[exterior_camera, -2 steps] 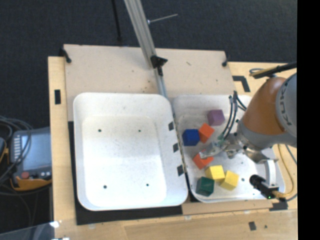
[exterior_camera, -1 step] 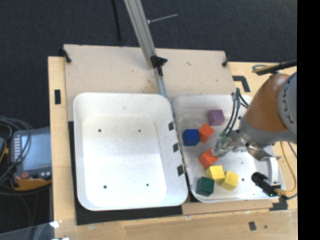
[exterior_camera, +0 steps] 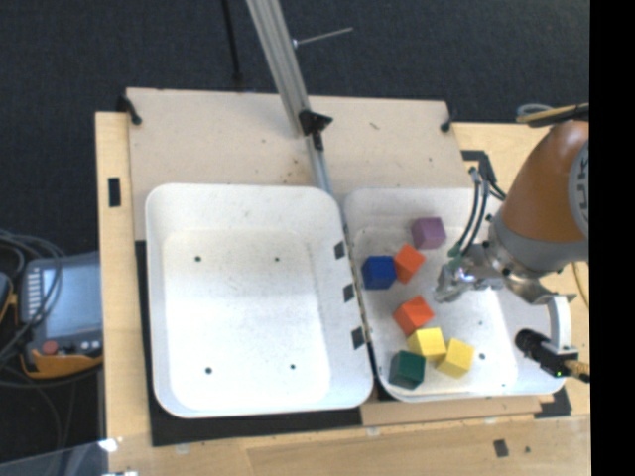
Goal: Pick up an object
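Observation:
Several small blocks lie in the right bin [exterior_camera: 496, 365]: a purple one [exterior_camera: 429, 232] at the back, a blue one [exterior_camera: 378, 272] beside an orange one [exterior_camera: 408, 263], another orange one [exterior_camera: 414, 314] below them, two yellow ones [exterior_camera: 431, 342] [exterior_camera: 457, 356] and a dark green one [exterior_camera: 406, 368] near the front. My gripper [exterior_camera: 452, 288] hangs low over the middle of this bin, just right of the lower orange block. I see no block between its fingers.
The left bin [exterior_camera: 248, 296] sits beside the right one. A slanted aluminium pole [exterior_camera: 283, 58] rises from behind the bins. A screen device with cables [exterior_camera: 55, 310] rests off the bench's left side. The arm's orange band [exterior_camera: 551, 181] looms over the right bin's far side.

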`<state>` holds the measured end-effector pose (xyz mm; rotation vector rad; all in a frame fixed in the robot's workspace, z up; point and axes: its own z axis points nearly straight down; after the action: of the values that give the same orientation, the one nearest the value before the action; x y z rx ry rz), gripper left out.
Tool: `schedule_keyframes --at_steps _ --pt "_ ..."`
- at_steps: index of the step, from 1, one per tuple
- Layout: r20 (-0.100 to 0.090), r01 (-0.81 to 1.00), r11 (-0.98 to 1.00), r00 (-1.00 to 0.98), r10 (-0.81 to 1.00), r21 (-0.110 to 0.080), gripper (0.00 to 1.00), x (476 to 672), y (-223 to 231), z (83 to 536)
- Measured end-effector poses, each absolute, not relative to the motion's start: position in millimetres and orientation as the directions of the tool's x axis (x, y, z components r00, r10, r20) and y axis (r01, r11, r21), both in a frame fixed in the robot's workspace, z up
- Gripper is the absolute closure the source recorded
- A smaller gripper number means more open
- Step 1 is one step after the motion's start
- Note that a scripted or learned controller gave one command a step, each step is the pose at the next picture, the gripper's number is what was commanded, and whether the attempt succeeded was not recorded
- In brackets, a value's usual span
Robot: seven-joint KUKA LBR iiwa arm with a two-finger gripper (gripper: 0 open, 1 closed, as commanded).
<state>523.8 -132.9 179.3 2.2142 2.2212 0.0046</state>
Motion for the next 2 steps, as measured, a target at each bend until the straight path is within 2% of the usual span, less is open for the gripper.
schedule_keyframes --at_steps 1,2 --pt "-0.002 1.000 0.003 -0.003 1.000 0.008 1.00 525.8 -134 233" --pt "0.001 1.000 0.006 -0.006 1.000 0.000 1.00 537.5 -84 224"
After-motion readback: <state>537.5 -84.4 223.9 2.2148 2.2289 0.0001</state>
